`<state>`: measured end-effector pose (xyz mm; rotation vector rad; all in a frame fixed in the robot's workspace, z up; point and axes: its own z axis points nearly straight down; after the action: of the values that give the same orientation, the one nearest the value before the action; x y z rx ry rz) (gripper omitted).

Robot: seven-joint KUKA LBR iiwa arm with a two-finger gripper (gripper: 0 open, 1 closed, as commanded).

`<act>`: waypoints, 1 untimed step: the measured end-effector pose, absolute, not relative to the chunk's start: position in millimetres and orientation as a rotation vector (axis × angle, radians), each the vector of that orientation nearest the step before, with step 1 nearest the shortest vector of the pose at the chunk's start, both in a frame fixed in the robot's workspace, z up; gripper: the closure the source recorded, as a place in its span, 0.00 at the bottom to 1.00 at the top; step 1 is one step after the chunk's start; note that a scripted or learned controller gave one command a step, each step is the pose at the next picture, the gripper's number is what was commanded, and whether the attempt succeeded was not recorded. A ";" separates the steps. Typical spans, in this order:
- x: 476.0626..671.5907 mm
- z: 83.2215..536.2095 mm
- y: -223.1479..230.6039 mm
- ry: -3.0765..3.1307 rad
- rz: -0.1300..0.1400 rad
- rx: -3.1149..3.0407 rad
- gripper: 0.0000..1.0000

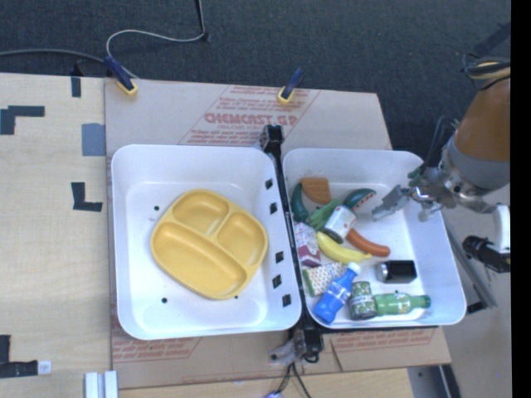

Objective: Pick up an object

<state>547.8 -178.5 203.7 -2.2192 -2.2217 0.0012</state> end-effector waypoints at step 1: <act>505.0 85.4 -149.8 -2.223 -0.002 -2.218 0.00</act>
<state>505.0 -149.8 85.4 -2.2183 -2.2226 -0.0023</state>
